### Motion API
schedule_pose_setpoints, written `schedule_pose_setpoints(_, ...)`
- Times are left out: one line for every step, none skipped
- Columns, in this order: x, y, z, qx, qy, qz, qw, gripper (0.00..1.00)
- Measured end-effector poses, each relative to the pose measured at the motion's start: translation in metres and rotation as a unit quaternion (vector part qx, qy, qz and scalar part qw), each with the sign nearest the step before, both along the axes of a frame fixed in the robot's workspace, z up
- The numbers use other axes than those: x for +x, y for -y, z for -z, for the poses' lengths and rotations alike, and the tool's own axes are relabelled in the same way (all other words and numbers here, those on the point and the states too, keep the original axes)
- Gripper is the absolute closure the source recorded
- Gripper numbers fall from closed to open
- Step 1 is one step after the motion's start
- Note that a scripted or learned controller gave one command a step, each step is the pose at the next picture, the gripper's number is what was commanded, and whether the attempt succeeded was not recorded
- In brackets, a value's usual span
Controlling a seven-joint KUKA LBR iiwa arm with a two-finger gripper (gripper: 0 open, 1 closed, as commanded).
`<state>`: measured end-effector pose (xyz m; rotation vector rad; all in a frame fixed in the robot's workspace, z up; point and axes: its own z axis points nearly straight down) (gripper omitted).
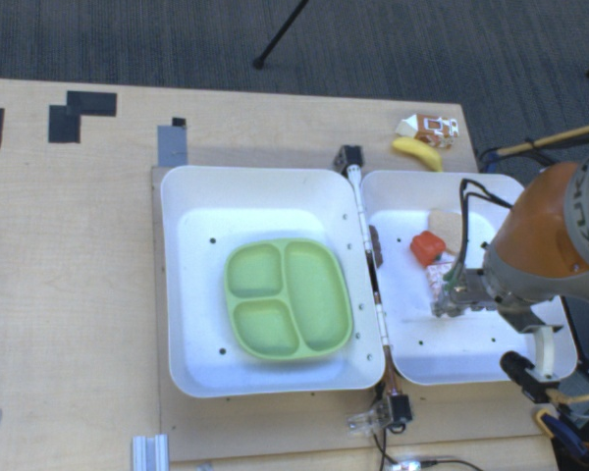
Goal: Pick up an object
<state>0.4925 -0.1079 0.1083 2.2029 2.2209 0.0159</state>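
The bench (79, 263) carried two shallow white bins side by side. The left bin (191, 253) held a green divided tray (288, 300), lying flat near its middle. The right bin (412, 356) held the smaller items and the working end of the arm (550, 234), which reached in from the right with its orange band over the bin's far side.

The gripper (450, 300) was low inside the right bin, at or just beside a small clear-wrapped packet (437, 278). A red block (428, 247) lay just beyond it, with a pale item (450, 226) behind that. A banana (417, 151) and a small carton (432, 127) lay outside the bins on the bench.

Judgement on the step in hand: the likeliest target was the packet or the red block. A sound grasp would centre on one item alone, clear of its neighbour, and close fully before any lift; the packet's loose wrap may slip.

Claw state: it could not be determined whether it was open or closed, nor whether anything was held.
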Motion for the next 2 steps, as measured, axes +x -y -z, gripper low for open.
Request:
schedule_pose_setpoints(0.000,0.000,0.000,0.0000,0.000,0.000,1.0000,0.00)
schedule_pose_setpoints(0.002,-0.001,-0.010,0.0002,0.002,-0.002,1.0000,1.00)
